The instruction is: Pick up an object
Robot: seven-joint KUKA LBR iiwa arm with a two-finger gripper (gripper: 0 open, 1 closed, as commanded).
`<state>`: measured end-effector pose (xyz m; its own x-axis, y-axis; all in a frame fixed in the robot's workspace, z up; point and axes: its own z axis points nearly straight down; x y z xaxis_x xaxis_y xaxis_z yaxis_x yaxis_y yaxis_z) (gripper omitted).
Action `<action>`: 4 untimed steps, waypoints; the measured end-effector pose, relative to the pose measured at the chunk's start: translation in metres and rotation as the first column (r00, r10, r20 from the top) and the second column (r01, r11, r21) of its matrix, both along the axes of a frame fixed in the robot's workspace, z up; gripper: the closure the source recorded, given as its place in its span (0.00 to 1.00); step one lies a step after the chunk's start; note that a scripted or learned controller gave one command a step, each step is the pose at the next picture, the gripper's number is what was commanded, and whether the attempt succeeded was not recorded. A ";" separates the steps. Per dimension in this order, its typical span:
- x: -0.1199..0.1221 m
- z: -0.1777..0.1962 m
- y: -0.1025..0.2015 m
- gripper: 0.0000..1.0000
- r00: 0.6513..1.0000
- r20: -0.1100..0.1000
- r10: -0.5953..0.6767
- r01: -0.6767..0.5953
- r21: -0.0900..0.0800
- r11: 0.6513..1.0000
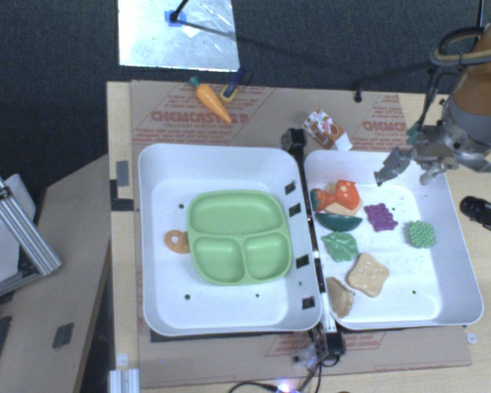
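**A:** Toys for picking sit in the right bin, a shallow white tray. What is in the other one?

**B:** The left bin holds a green divided plate with three compartments, and a small tan pretzel just beside its left edge.

**A:** And on the right, by size?

**B:** A slice of toast, an orange and red piece above a dark green wedge, a green leaf, a tan lump against the left wall, a purple bunch of grapes, and a bumpy green ball.

**A:** The claw?

**B:** The gripper hangs above the bin's upper right corner, fingers spread apart with nothing between them, well clear of the toys.

**A:** The bench?

**B:** Brown printed cardboard lies under both bins. A toy carrot and a small red and white packet rest on it behind the bins. A shiny foil sheet lies on dark carpet beyond.

**A:** Textures?

**B:** Smooth plastic bins, matte plate.
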<state>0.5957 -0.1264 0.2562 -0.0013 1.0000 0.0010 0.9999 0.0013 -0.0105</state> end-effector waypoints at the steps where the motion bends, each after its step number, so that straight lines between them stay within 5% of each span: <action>1: 0.002 0.007 0.000 0.00 1.000 0.012 0.002 -0.002 -0.001 1.000; 4: 0.002 -0.139 0.010 0.00 1.000 0.009 0.000 0.000 -0.001 1.000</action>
<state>0.5977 -0.1163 0.1169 -0.0008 1.0000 0.0005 1.0000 0.0008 -0.0011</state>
